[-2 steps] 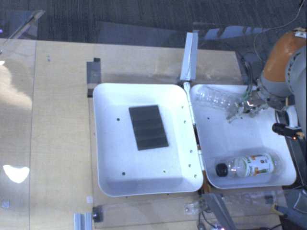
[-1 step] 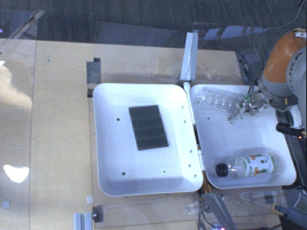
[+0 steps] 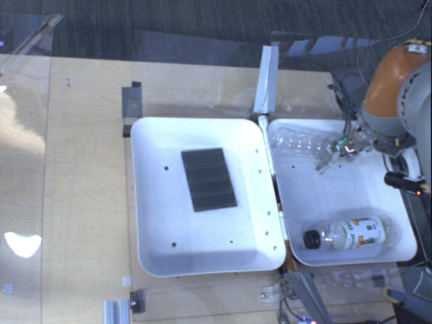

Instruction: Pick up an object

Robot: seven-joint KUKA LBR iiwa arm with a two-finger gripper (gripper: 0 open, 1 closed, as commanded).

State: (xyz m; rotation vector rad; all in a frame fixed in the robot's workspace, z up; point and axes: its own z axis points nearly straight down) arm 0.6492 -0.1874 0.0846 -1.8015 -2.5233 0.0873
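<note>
While the worktop (image 3: 81,201) carries two bins, the left bin (image 3: 155,248) holds a dark pad (image 3: 209,179). At right, the arm (image 3: 398,93) hangs its pincer (image 3: 335,154) over a clear bottle (image 3: 300,142), touching it; a labelled bottle (image 3: 347,234) lies lower right.

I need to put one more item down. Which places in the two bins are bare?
Left bin: bare floor all around the dark pad. Right bin: a bare strip between the clear bottle at the far wall and the labelled bottle near the front. Far right corner is crowded by the end effector.
</note>
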